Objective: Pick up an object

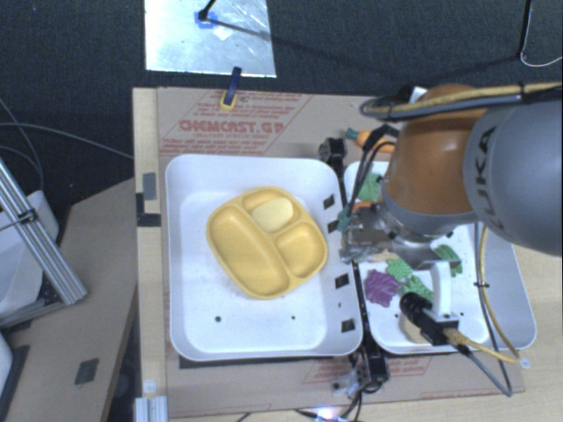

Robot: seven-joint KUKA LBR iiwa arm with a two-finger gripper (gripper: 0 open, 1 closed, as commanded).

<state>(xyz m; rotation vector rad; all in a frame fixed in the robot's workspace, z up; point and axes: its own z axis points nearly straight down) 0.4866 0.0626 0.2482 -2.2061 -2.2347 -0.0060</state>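
My arm reaches in from the right and hangs over the right bin (506, 323), hiding most of it. The gripper (374, 244) sits low at that bin's left side, near the wall between the bins. Just below it lies a purple leafy piece (380, 286), with a green piece (400, 269) beside it. More green bits show at the bin's upper left (369, 187) and to the right (447, 255). A yellow divided plate (266, 240) lies in the left bin (202, 323).
An orange thing (353, 135) peeks out at the right bin's far edge. Both bins rest on a cardboard sheet (237, 126). A shiny metal sheet (209, 23) lies on the dark floor behind. Aluminium rails (35, 244) stand at the left.
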